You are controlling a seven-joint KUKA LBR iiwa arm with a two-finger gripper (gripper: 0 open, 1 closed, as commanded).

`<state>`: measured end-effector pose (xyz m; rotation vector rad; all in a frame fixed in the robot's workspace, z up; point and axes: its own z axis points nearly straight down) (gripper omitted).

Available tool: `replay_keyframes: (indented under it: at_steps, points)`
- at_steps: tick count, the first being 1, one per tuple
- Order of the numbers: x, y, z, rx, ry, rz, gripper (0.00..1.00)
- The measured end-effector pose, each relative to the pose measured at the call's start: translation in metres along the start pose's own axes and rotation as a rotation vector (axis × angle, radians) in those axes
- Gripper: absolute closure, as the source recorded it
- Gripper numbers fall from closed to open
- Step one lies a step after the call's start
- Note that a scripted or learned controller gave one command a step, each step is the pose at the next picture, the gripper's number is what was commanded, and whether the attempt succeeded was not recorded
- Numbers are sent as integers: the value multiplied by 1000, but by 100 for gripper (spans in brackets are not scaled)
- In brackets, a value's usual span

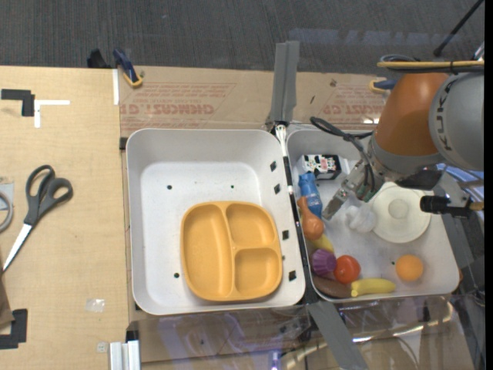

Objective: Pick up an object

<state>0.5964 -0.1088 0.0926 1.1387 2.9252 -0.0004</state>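
In the right bin (443, 280), claw (337, 204) partly hidden, grip unclear

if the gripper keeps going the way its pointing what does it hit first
The gripper slants down and left in the right bin. Going on, it would probably meet the orange carrot-like toy by the bin's left wall first, though depth is hard to judge from above.
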Motion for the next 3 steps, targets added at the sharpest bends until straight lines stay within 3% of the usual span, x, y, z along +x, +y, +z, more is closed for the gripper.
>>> replay_keyframes:
  at_steps: [1, 2, 3]
  points:
    - [-22, 26, 4, 23, 21, 177, 0]
    - [-76, -1, -38, 0, -2, 391, 0]
    - [-122, -40, -195, 1, -2, 534, 0]
